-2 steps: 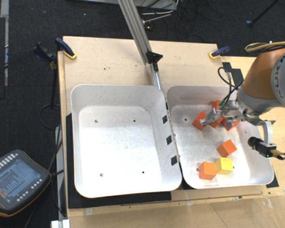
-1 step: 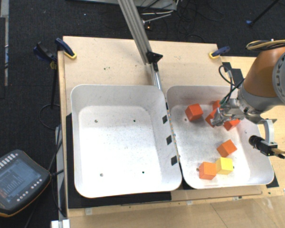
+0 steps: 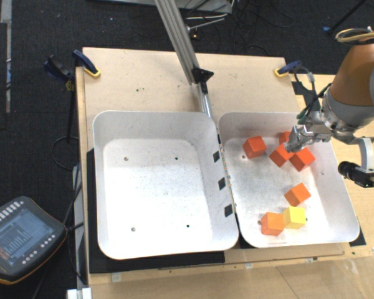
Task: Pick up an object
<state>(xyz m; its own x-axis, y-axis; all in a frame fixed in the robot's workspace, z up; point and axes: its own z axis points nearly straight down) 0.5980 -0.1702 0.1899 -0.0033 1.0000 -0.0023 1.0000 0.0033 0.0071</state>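
Gripper (image 3: 294, 143) lowered among red-orange cubes (image 3: 291, 156) near the right bin's (image 3: 336, 229) far edge, positioned to grasp; finger opening cannot be told.

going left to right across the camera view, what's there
teach pendant → left bin → lone red-orange cube → orange cube → yellow cube → arm's orange band

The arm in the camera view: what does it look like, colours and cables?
The arm has an orange band above a grey wrist. Dark cables run along its left side, and a pale cable loops over the top. The gripper is grey metal.
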